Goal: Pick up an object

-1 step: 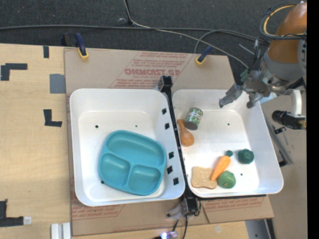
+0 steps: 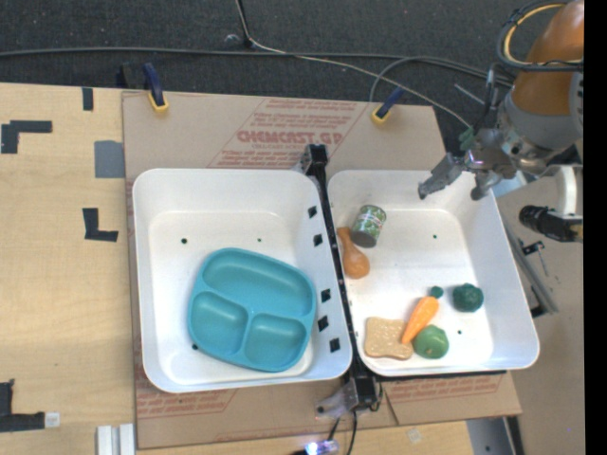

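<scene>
My gripper (image 2: 457, 184) hangs over the far right corner of the right bin (image 2: 493, 254), its two grey fingers spread apart with nothing between them. Below it the right bin holds a small green-labelled can (image 2: 368, 225), an orange-brown drumstick-like toy (image 2: 352, 255), a carrot (image 2: 419, 318), a slice of toast (image 2: 387, 338), a green round vegetable (image 2: 432, 342) and a dark green piece (image 2: 466, 298). The can lies to the gripper's lower left, well apart from it.
The left bin (image 2: 156, 254) holds a teal divided plate (image 2: 251, 308). A black divider clip strip (image 2: 324, 254) runs between the bins. Cables cross the dark floor at the back. Blue-and-yellow clamps (image 2: 153, 89) pin the cardboard sheet.
</scene>
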